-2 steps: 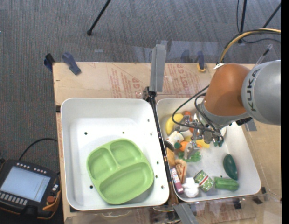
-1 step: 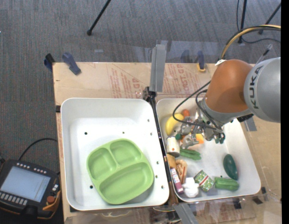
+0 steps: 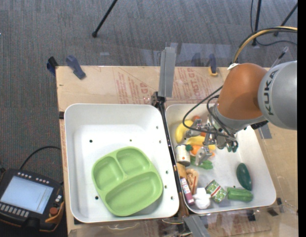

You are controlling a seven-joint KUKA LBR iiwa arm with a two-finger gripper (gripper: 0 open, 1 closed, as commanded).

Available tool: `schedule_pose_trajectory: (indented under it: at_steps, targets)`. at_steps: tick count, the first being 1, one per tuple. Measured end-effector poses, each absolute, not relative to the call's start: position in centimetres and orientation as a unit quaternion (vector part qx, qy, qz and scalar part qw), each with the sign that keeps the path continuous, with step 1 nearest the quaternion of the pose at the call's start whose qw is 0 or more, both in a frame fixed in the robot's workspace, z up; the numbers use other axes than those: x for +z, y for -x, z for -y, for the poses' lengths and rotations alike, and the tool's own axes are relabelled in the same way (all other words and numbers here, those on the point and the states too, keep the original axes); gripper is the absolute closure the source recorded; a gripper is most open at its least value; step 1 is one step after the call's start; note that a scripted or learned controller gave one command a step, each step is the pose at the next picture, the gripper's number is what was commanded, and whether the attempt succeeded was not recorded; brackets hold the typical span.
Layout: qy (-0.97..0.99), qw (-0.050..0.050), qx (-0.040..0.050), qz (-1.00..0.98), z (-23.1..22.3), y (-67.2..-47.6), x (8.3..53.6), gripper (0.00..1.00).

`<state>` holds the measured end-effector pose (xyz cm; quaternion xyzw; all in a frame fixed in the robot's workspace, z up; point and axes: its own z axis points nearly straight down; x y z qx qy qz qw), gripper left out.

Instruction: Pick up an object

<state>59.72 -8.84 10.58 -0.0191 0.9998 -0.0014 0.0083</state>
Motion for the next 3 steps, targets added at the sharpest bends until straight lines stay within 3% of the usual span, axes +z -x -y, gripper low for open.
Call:
schedule_pose_trajectory:
  at_steps: [1, 2, 3]
  targets:
    - [-0.006, 0.0, 0.0008, -1.0, 8.9, -59.1, 8.7, 0.0]
    - [-0.002, 0.0, 0.0014, -1.0, 8.6, -59.2, 9.7, 1.0]
    - [-0.069, 0.007, 0.0003, -0.998, 6.0, -58.1, 23.7, 1.0]
